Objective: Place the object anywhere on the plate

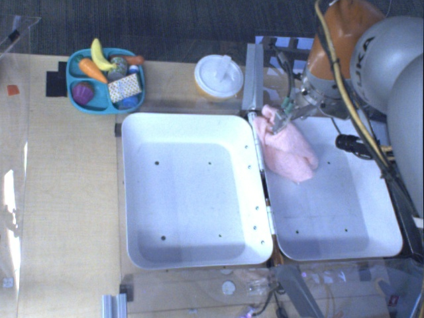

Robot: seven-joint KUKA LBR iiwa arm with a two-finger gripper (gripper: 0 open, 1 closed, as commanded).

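Note:
A soft pink object (289,152) lies in the right bin (344,237), bunched against its far left corner and leaning on the wall between the bins. My gripper (285,113) reaches in from the right and its tip touches the upper end of the pink object. The blue divided plate (74,79) sits on the bench at the far left, beyond the left bin, and carries a toy banana (100,55), a carrot (92,70), a purple piece (83,93) and a few other toy foods.
The left bin (192,191) stands between the pink object and the plate. A white round lidded container (218,76) sits behind the bins. The arm's grey body and cables (371,98) hang over the right bin's far right side.

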